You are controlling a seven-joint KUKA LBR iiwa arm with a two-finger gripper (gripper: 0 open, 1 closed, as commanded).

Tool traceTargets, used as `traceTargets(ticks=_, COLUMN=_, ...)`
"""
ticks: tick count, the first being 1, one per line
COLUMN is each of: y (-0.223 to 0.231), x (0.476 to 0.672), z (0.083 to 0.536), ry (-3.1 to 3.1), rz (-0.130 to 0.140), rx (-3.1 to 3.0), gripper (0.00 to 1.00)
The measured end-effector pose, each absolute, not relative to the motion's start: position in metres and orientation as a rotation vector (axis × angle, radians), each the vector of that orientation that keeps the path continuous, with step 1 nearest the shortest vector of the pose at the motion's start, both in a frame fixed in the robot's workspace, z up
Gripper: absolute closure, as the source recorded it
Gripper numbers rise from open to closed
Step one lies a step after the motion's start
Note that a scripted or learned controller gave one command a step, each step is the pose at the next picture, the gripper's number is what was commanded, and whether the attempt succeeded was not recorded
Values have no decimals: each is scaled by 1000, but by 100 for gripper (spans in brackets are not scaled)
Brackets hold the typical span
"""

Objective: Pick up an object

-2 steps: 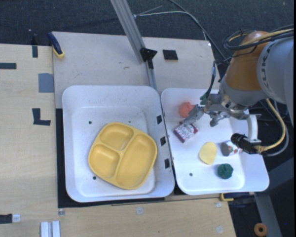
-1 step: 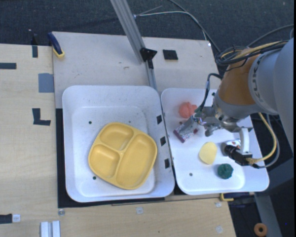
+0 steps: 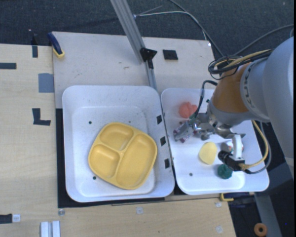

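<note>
Camera view: the gripper (image 3: 183,132) hung low in the right bin (image 3: 251,184), positioned for a pick; whether it grasped anything could not be told. Candidate objects, one of each: pink piece (image 3: 187,109), yellow piece (image 3: 208,153), green piece (image 3: 224,172). The left bin (image 3: 74,132) held one yellow divided plate (image 3: 122,155).

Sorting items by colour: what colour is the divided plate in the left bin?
Yellow; the divided plate shows plainly in the camera view.
</note>
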State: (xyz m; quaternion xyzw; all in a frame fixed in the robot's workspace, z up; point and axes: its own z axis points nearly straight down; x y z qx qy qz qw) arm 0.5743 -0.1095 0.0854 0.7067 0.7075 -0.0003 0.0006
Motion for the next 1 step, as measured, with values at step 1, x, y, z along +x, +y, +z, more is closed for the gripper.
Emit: traceTargets(ticks=1, y=-109, x=576, z=98, ry=2220, rz=3, rx=2215, gripper=100)
